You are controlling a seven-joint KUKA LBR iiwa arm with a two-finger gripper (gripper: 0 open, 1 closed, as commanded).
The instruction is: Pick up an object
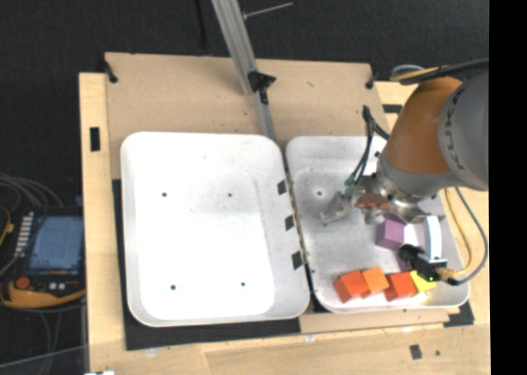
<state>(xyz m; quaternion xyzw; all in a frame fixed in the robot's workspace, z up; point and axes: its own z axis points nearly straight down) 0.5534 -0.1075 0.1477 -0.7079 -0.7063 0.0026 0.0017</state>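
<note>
My gripper (335, 210) hangs low over the middle of the right bin (321, 159), reaching in from the grey arm with the orange band (420, 138). No object is visible in it. A purple block (389, 233) lies just right of the gripper, partly under the wrist. Along the bin's front edge sit a red-orange block (353, 285), a lighter orange block (375, 278) and another red-orange block (402, 284), with a small yellow-green piece (425, 283) beside them.
The left bin (198, 225) lies next to the right one, with small black clips (290, 221) on the shared rim. A slanted metal pole (235, 27) ends above the bins' far edge. A blue-screened handset (53, 246) rests off the bench at left.
</note>
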